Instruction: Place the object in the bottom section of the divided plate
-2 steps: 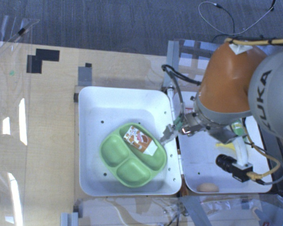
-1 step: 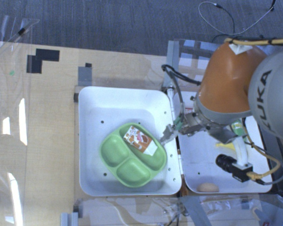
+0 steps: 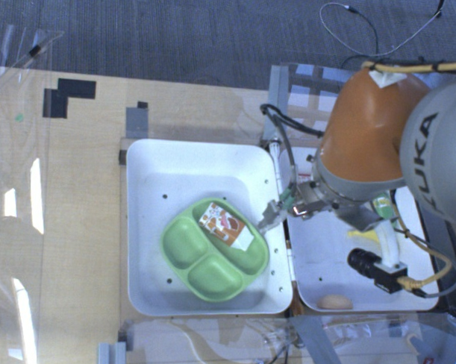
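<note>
Left to right: the green divided plate [image 3: 210,259] is lying in the left bin [image 3: 148,212], the small printed packet [image 3: 228,227] is sitting flat in its upper-right section, not the bottom one, while the end effector [image 3: 272,214], whose grip state cannot be told, is hanging just beside it under the slanting arm [image 3: 379,138].
</note>
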`<state>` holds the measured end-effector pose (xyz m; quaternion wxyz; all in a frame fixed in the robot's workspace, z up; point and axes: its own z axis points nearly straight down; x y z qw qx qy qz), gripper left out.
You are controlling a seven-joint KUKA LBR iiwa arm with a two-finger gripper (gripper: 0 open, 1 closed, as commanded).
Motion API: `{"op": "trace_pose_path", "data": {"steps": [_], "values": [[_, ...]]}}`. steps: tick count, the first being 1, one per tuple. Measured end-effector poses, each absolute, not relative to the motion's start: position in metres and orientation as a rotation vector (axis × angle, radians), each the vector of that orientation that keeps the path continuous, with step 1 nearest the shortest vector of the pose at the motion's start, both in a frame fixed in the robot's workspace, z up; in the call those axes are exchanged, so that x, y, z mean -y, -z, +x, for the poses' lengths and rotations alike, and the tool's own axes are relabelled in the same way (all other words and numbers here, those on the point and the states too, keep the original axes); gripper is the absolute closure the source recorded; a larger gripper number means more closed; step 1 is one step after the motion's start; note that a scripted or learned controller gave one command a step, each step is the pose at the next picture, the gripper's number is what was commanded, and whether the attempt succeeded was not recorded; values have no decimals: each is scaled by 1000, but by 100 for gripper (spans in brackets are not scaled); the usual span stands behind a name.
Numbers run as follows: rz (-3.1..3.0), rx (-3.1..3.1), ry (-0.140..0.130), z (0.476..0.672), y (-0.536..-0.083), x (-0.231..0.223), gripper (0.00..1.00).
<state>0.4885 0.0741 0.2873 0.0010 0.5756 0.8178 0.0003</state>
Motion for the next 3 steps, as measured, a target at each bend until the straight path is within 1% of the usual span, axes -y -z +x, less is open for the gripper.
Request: {"op": "trace_pose_path", "data": {"steps": [3], "values": [[1807,-2567,-1,489,-287,-74,0]]}}
